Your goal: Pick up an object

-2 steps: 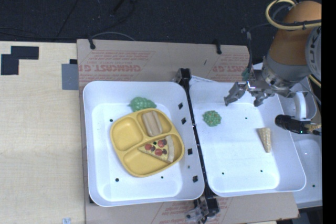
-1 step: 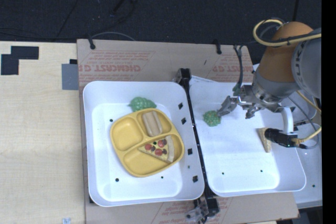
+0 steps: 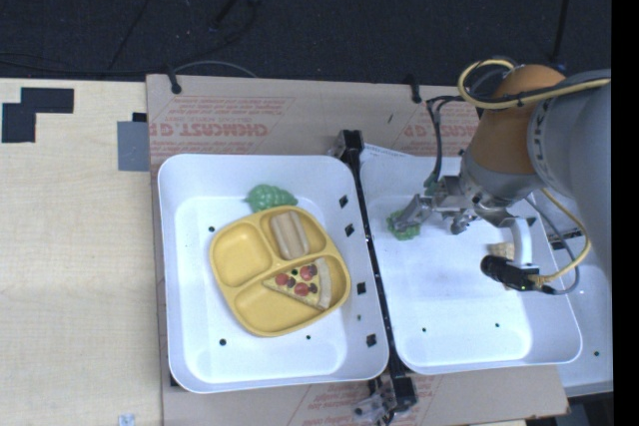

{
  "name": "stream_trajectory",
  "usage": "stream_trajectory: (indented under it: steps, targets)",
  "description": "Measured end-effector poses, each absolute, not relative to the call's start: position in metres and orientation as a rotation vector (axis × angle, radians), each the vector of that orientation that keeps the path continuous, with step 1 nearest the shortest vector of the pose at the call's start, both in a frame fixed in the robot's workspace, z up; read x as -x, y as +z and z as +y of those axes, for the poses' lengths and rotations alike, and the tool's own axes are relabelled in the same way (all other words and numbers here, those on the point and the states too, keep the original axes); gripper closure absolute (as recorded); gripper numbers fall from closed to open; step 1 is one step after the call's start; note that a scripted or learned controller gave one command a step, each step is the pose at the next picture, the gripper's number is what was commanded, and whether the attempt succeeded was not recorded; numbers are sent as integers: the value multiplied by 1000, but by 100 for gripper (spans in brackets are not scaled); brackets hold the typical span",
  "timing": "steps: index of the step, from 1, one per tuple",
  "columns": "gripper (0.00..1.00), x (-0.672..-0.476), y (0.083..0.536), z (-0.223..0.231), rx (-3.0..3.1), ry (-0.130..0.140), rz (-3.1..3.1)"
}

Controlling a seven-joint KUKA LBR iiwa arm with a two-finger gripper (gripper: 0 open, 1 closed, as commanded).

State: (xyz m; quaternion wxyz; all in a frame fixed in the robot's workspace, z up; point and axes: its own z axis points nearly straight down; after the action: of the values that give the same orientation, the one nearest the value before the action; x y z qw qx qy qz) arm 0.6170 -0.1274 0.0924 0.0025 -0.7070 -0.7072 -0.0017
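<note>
In the left bin (image 3: pixel 190 214) sits a yellow divided plate (image 3: pixel 278 272) carrying a hot dog (image 3: pixel 291 233) and a pizza slice (image 3: pixel 303 281), with a green leafy toy (image 3: pixel 270 198) touching its upper edge. Across the divider, in the right bin (image 3: pixel 469 334), a small green object (image 3: pixel 404 230) lies near the upper left corner. The gripper (image 3: pixel 414 213) hangs right over it, fingertips at its top; whether they are parted or clamped I cannot tell. This looks like the reach-and-grasp step; next comes a firm closing, then a straight lift.
</note>
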Motion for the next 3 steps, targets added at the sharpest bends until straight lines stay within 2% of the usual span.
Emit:
stream_trajectory:
  steps: [1,2,3]
  targets:
    - [0,-620,94,-127,2221,-8,-2225]
    - [100,-623,107,-128,2226,-16,-2229]
    - [100,-629,168,-124,2221,-3,-2225]
